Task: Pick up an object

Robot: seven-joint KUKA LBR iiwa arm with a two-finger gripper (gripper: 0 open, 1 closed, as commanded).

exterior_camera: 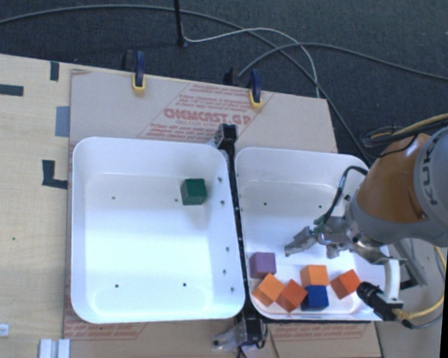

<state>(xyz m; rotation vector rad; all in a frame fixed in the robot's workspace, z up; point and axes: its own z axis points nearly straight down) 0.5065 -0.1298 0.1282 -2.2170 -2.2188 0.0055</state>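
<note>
Now hovering over right bin (287, 168): gripper (306, 241) spread open, holding nothing; purple block (262, 263) just lower-left, orange block (314, 275) directly below in frame.

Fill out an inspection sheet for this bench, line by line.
Surface: two white bins side by side, left bin and right bin, on cardboard.
Job's things: green block alone in left bin; purple block, three orange blocks and blue block clustered at right bin's near edge.
Clutter: nothing seen.
Gripper: gripper over right bin, above the cluster, holding nothing.
Cables: cables cross the dark floor.
Surroundings: two clamps pin the cardboard.
</note>
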